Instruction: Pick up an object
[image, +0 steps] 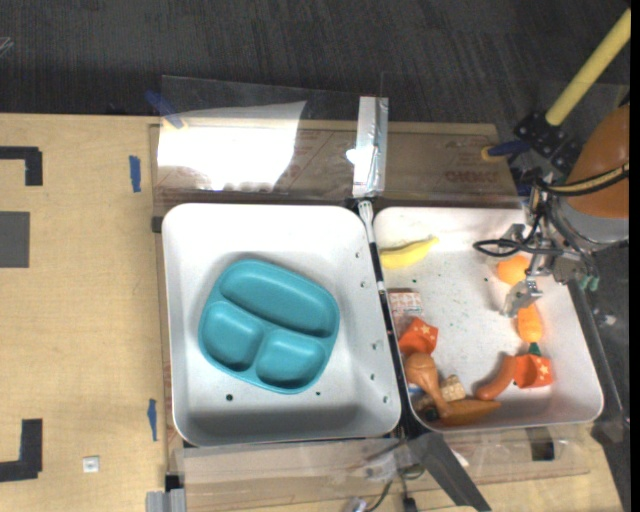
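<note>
The right bin (470, 415) holds the loose objects. A yellow banana (408, 252) lies flat at its far left. An orange ball (512, 269) sits far right, with a small carrot (529, 322) just nearer. Along the near edge lie a sausage (497, 376), an orange-red block (537, 371), a drumstick (424, 373) and an orange packet (418, 335).

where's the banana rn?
In the camera view, the banana lies in the right bin, at its far-left corner beside the divider between the bins, well left of the hand.
</note>
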